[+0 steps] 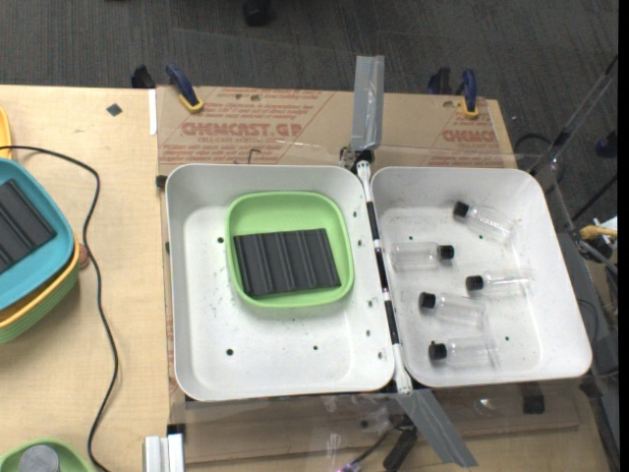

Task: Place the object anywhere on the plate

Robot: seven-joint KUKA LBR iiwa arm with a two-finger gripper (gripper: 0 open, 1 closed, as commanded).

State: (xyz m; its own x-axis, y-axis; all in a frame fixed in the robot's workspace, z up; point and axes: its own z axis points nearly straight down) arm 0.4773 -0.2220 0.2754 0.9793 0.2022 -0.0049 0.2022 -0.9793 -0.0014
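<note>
A light green square plate (pixel 291 211) sits in the left white bin (pixel 197 303), toward its back. A dark ribbed black pad (pixel 289 262) lies on the plate's middle. In the right white bin (pixel 560 293) lie several clear plastic tubes with black caps: one at the back right (pixel 482 219), one near the left wall (pixel 421 255), one in the middle (pixel 499 283), one below it (pixel 450 306), and one at the front (pixel 462 351).
A brown cardboard sheet (pixel 256 121) lies behind the bins, held by blue and yellow clamps (pixel 184 87). A stack of blue and yellow trays (pixel 29 249) stands at the far left with a black cable (pixel 98 293) trailing past it.
</note>
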